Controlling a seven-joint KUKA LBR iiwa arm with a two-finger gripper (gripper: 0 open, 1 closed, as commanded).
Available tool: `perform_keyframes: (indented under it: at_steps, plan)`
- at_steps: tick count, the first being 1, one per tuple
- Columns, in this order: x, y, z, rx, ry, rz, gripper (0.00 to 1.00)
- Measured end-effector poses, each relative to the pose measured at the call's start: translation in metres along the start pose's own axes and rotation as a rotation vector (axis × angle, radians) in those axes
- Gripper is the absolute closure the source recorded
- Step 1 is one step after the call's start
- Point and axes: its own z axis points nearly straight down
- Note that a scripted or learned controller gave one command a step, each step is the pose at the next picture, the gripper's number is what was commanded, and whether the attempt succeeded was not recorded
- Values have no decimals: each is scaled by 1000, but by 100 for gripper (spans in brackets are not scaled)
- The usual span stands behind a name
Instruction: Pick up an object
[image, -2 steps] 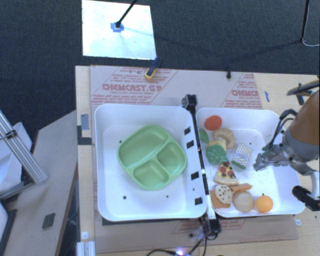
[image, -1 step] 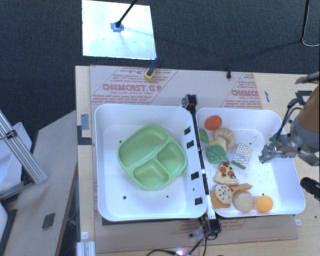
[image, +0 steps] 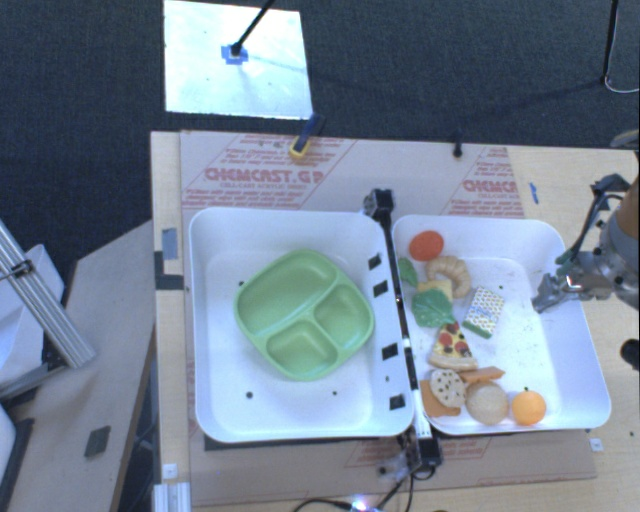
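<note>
The right bin (image: 545, 345) holds several toy foods: a red tomato (image: 426, 244), a croissant (image: 449, 273), a green leafy piece (image: 432, 308), a small patterned box (image: 483, 311), a pizza slice (image: 453, 347), a cookie (image: 446, 386), a tan round piece (image: 487, 403) and an orange ball (image: 528, 406). My gripper (image: 553, 291) hangs over the right bin's right rim, apart from all the foods. Nothing shows between its fingers.
The left bin (image: 215, 390) carries a green divided plate (image: 303, 314). A black divider strip (image: 393, 310) runs between the bins. A metal frame (image: 35, 300) stands at the far left, and a pale square sheet (image: 236, 60) lies beyond the bench.
</note>
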Motion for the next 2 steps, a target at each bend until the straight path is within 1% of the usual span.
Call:
perform_keyframes:
  at_steps: [1, 2]
  plan:
    - [51, 14, 10, 4, 3, -4, 100]
    - [100, 22, 15, 4, 2, -2, 100]
